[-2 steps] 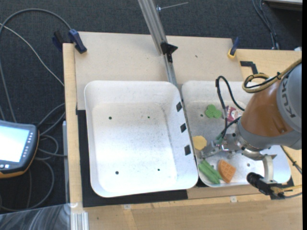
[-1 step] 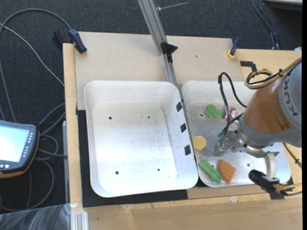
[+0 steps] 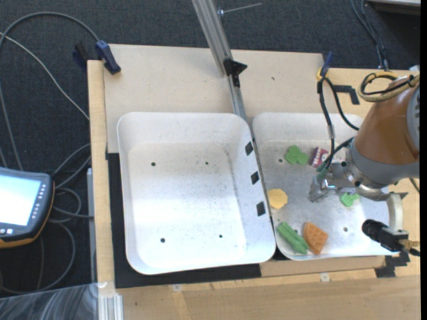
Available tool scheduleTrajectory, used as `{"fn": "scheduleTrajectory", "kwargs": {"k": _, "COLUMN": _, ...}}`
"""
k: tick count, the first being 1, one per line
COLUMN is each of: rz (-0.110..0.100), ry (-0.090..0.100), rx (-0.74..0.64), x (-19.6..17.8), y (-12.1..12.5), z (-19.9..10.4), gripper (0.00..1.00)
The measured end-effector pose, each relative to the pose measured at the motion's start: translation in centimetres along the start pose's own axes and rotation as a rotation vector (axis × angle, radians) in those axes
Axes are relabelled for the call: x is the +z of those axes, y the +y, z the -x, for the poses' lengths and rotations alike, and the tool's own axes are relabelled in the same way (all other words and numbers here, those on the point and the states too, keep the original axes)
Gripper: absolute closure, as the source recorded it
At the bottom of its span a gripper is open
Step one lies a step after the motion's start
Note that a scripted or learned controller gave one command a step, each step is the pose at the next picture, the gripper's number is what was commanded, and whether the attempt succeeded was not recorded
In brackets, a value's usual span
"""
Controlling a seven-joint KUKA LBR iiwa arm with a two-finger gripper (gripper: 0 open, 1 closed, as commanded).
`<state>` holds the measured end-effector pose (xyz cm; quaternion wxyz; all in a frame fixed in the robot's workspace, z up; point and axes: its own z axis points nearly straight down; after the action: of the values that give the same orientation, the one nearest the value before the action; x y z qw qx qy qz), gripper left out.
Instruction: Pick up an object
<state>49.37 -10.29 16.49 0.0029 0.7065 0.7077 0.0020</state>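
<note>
The tool (image 3: 321, 187) hangs low inside the right-hand shallow white bin (image 3: 267, 129), at the end of the grey arm with its orange band (image 3: 393, 122). Whether it is released or clenched I cannot tell, and nothing can be seen caught in it.

Taking the tool as the landmark, the nearest candidate is the small bright green scrap (image 3: 349, 199), just beside it on the arm's side and partly hidden by the wrist. The small red and white packet (image 3: 320, 157) lies just beyond the tool toward the far wall of the bin, with the rounded green lump (image 3: 295, 155) near it, further left. The flat yellow disc (image 3: 277, 198) sits to the tool's left, near the wall shared with the other bin. Toward the near rim lie the long green piece (image 3: 291, 238), its long axis running slantwise, and the orange waffle-patterned wedge (image 3: 315, 237) touching it.

That makes six loose things, one of each, all in the right bin. There are two bins; the left-hand white bin (image 3: 127, 139) lies well apart from the tool across the worktop (image 3: 167, 79). Any pick looks likeliest from a short move toward the green scrap or the packet.
</note>
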Motion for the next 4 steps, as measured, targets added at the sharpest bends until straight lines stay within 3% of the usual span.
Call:
{"fn": "scheduleTrajectory", "kwargs": {"k": 1, "rz": 0.001, "ry": -0.001, "rx": 0.000, "x": -6.1, "y": 0.3, "z": 0.8, "gripper": 1.00}}
{"fn": "scheduleTrajectory", "kwargs": {"k": 2, "rz": -0.004, "ry": 0.001, "rx": 0.000, "x": -8.1, "y": 0.4, "z": 0.8, "gripper": 1.00}}
{"fn": "scheduleTrajectory", "kwargs": {"k": 4, "rz": -0.003, "ry": 0.003, "rx": -0.005, "x": -8.5, "y": 5.2, "z": -8.7, "gripper": 1.00}}
